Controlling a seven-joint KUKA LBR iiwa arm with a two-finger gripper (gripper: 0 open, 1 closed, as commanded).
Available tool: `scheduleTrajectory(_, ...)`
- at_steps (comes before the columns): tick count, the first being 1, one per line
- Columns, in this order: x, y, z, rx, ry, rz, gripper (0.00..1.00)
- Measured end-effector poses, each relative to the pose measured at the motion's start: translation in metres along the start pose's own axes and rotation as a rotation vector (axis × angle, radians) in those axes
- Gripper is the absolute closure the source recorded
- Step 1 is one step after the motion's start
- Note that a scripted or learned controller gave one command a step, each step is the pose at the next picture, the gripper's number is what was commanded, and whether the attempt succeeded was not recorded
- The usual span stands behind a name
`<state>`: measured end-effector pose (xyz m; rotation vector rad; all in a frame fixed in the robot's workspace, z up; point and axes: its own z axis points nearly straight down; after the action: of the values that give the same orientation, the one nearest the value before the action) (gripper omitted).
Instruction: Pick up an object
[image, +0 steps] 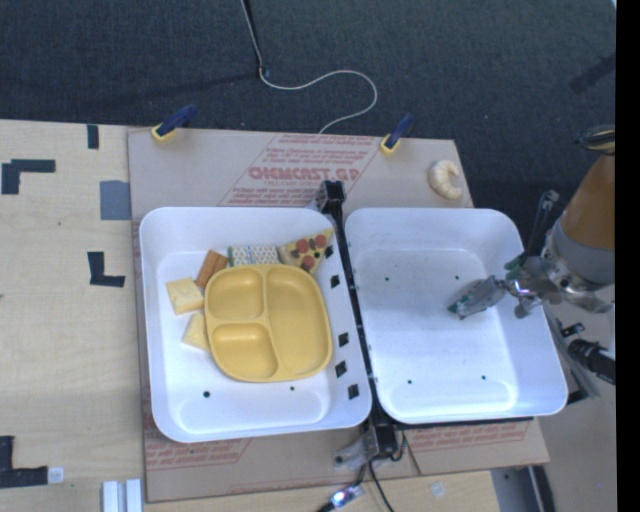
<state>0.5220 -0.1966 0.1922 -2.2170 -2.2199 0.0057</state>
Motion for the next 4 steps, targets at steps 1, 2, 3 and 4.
scheduleTrajectory(1,-0.003,0.004,0.046,0.000,0.000,0.000,0.00)
scheduleTrajectory(2,0.006,0.000,0.106,0.000,0.001,-0.001,0.00)
scheduleTrajectory(3,0.006,0.000,0.107,-0.006,-0.001,0.001,0.00)
scheduleTrajectory(4,0.006,0.000,0.097,-0.007,-0.004,0.001,1.00)
